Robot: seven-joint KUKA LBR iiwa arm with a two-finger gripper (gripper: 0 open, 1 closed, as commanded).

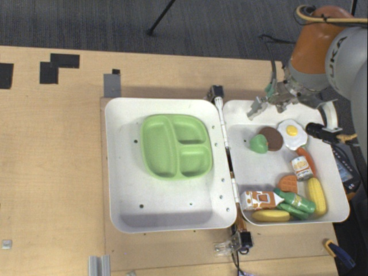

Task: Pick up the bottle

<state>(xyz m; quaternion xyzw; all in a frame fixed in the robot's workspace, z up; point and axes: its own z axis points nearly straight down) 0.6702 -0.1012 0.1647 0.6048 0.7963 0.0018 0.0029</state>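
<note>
Claw (265, 102), mine: hovering over the far rim of the right bin (339, 211), whether spread or pressed together I cannot tell, nothing seen between its tips. Bottle (301, 167): small, orange-capped, lying in that bin nearer the camera than my claw and to its right, between fried egg (292, 131) and corn cob (317, 195). Left of my claw: left bin (123, 154), holding green divided tray (175, 146).

Robot lab: bench (52, 171), white bins (115, 171), arm (339, 50)
</note>
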